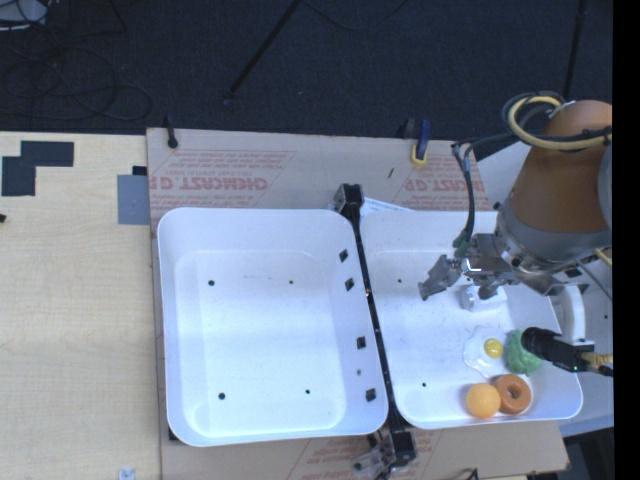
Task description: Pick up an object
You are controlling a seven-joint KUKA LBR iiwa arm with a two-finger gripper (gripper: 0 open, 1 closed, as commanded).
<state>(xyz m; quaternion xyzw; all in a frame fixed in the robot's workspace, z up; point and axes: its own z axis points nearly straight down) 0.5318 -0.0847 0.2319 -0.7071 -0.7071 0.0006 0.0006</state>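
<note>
In the right bin [440, 413], at its near corner, lie 4 small toy foods — an orange ball [483, 400], a doughnut [514, 394], a fried egg [486, 351], a green piece [521, 353]. They look light; the firm ball suits a grip across its middle. The jaws [452, 276] hang above, apart from them; how far open, I cannot tell.

The far part of the scene is a dark floor [300, 48], almost black, with thin cables [60, 78] lying on it at the left. A thin dark pole [270, 38] crosses this floor at a slant. On the left, a pale wooden table surface [70, 318] carries some dark blue-grey rectangles [40, 163]. Beside it lies a brown cardboard sheet [260, 173] with red printed letters. A small blue and yellow clamp [420, 140] sits on its far edge. The light is even and bright.
</note>
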